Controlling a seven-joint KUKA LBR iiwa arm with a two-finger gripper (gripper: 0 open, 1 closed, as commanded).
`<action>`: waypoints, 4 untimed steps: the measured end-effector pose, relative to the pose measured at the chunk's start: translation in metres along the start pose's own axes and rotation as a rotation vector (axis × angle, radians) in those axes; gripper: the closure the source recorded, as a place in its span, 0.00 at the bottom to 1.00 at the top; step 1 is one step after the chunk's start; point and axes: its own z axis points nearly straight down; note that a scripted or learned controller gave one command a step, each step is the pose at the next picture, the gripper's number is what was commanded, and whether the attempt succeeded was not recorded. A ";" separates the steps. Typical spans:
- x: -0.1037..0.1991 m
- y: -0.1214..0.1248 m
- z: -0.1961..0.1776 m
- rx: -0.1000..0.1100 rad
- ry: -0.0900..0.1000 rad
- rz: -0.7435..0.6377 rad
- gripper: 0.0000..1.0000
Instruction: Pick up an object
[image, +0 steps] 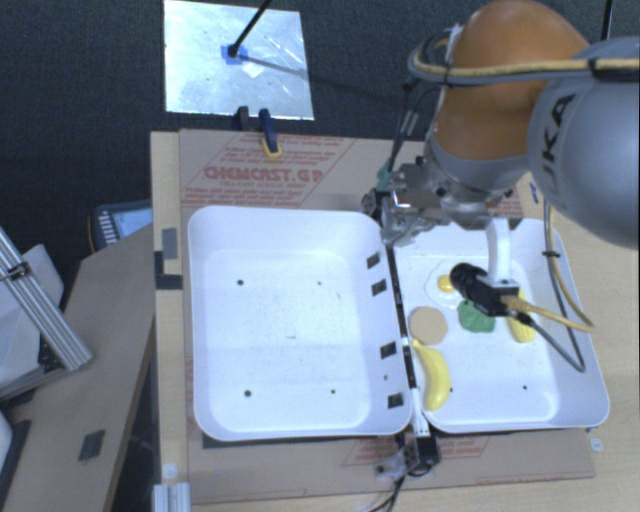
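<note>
White bins (290, 330) sit on the bench (165, 330), one holding a banana (435, 372). I cannot tell if the claw (402, 215) is open.

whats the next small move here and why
Probably slide the gripper toward the camera along the right bin's left edge until above the banana: it sits at that bin's far left corner, over none of the objects, and the banana lies along that same edge.
</note>
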 end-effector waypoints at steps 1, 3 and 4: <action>-0.008 -0.057 0.004 0.009 -0.002 0.010 1.00; 0.023 -0.080 -0.218 -0.006 0.002 0.001 1.00; 0.088 -0.080 -0.164 0.012 -0.003 0.000 1.00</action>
